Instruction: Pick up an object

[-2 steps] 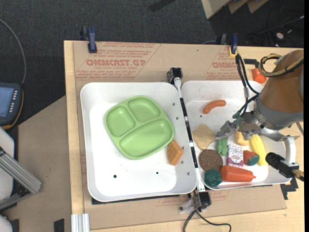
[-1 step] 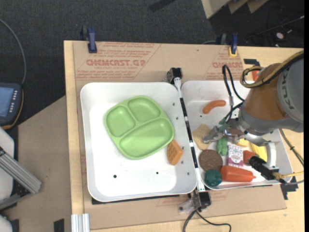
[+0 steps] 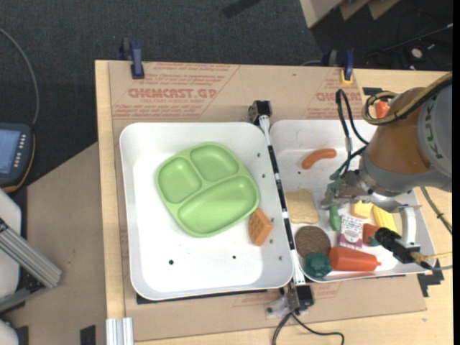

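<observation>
Toast slice (image 3: 300,207), tan and flat, lies near the left wall of the right bin (image 3: 302,139), and it is the nearest candidate as the gripper (image 3: 336,201) hangs low just off its right edge. The wrist hides the business end from this angle, so I cannot tell whether the gripper is released or clenched, and nothing can be seen gripped in it.

Now, how would that slice handle? It looks like toy food: light, stiff and probably smooth plastic. Lying flat, it offers little height to bite on, so the best hold looks to be across its two opposite edges, pressing right down to the bin floor. A shallow pinch could skid off.

Crowded neighbourhood, too. A brown round patty (image 3: 312,239) sits just below the slice, with a green piece (image 3: 316,264) and an orange carrot (image 3: 352,259) beyond it. A pink packet (image 3: 350,228) and a yellow chunk (image 3: 363,208) lie close under the arm. The sausage (image 3: 318,157) lies apart near the top, and its rounded shape is perhaps the easier grab.

Over in the left bin (image 3: 144,250), a green divided plate (image 3: 208,189) and a waffle piece (image 3: 260,227) sit well away from the action.
</observation>
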